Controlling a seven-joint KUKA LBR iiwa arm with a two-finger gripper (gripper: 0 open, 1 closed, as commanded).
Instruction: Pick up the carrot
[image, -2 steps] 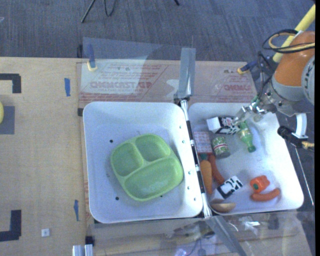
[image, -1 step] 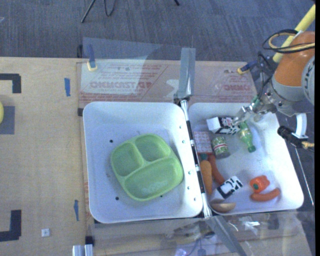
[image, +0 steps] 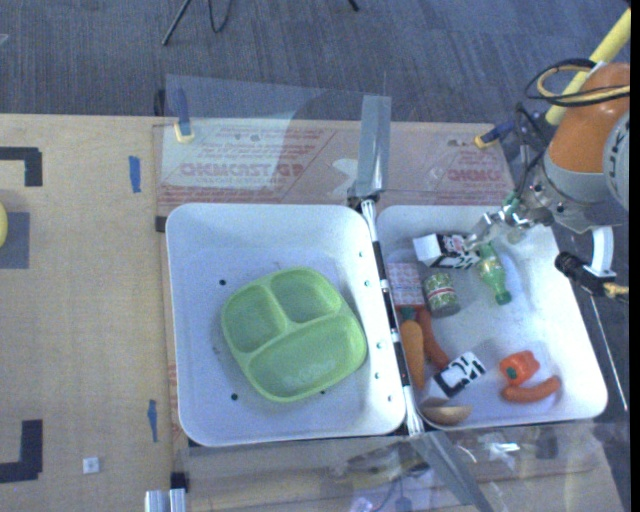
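Desk (image: 80, 330): pale wood grain, blue tape marks, left of frame.
Floor (image: 300, 50): grey carpet, top.
Carrot (image: 412, 352): smooth orange taper, right bin's (image: 590, 395) left wall.
Tray (image: 293, 333): glossy green, compartmented.
Pincer (image: 497, 222): upper right; grip state unclear.

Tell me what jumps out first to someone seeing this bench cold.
The green divided plate stands out, alone in the left bin. Next comes the clutter in the right bin: the carrot against its left wall, a green bottle, a can, an orange pepper. The gripper hangs over that bin's far edge.
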